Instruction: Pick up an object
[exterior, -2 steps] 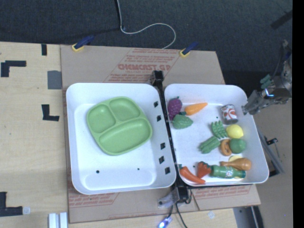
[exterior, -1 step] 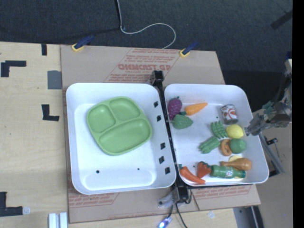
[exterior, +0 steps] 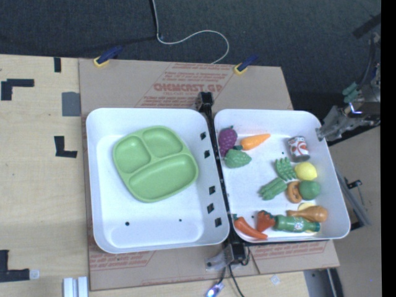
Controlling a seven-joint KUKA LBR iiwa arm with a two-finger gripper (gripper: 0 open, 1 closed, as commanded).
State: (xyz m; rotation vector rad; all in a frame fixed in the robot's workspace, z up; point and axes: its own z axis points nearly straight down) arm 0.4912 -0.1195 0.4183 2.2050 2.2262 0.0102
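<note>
Worktop (exterior: 37,184): tan board surface with black markings, a cardboard sheet (exterior: 185,85) clipped on top, dark carpet beyond.

Left bin (exterior: 102,228): holds one green divided plate (exterior: 154,163).

Right bin (exterior: 328,166): toy food, loosely scattered. Items: purple grapes (exterior: 227,138), carrot (exterior: 255,142), leafy green piece (exterior: 237,159), small red-and-white can (exterior: 297,147), lemon (exterior: 305,171), green bean-like bunch (exterior: 276,181), and a row of further pieces along the near wall.

Hand (exterior: 346,113): at the right bin's outer far corner, just outside the rim, above the worktop. Whether it is released or clenched I cannot tell (too small and dim here); nothing visibly grasped.

Key relation: every candidate lies inward from the hand, toward the bin divider. Nearest is the can, just inside the rim beside the hand, the lemon next. The likely reach is short, inward and down.
</note>
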